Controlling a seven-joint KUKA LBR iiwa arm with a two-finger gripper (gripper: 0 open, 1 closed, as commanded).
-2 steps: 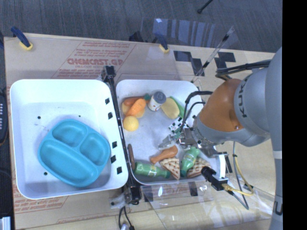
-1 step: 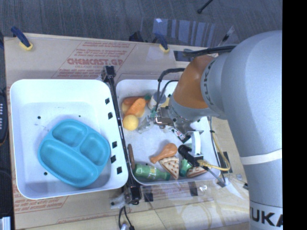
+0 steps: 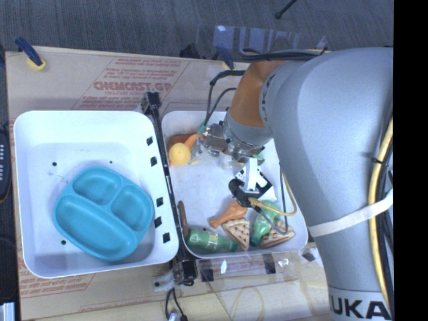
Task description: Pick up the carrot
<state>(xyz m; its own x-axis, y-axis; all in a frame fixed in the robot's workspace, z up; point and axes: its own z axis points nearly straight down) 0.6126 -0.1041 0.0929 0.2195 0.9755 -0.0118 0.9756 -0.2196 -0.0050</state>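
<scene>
Nearest us, along the front wall of the right bin [image 3: 207, 186], lies a green bottle [image 3: 208, 239], with toast-like wedges [image 3: 237, 233] beside it and a tan-orange toy piece [image 3: 231, 214] just behind. Across the divide, the left bin [image 3: 40, 146] holds a blue divided plate [image 3: 103, 211]. Further back now: a yellow ball [image 3: 179, 154] sits by the right bin's left wall. Touching it on the far side, an orange taper pokes out, and I take that to be the carrot [image 3: 190, 140], tucked in the far-left corner. The gripper [image 3: 212, 138] hangs just beside it, on its right. Released or clenched? I cannot tell from here, and nothing shows in its grasp. The carrot looks like a light, stiff plastic toy, smooth and likely slippery. The best hold is probably across the thicker middle, not the narrow tip. The ball and the wall crowd it, so room is tight.
</scene>
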